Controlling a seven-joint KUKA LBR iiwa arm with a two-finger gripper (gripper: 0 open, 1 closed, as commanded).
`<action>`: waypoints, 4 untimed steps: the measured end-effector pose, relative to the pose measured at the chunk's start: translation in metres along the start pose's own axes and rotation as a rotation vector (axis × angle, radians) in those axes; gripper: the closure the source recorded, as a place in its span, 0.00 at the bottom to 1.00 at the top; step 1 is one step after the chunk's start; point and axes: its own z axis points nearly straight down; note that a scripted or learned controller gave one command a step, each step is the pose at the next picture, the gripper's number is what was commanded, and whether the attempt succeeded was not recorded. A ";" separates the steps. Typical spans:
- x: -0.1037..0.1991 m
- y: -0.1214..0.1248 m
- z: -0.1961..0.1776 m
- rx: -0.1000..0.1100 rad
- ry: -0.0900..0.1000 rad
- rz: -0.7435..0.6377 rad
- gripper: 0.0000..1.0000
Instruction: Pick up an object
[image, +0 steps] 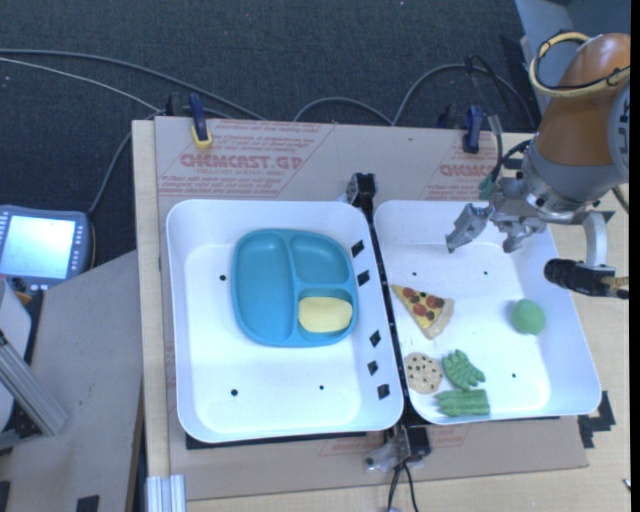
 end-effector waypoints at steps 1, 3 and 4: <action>0.000 0.003 -0.008 -0.014 -0.002 -0.003 0.00; 0.003 0.018 0.112 -0.010 -0.001 -0.003 0.00; 0.004 0.018 0.127 -0.011 -0.001 -0.003 0.00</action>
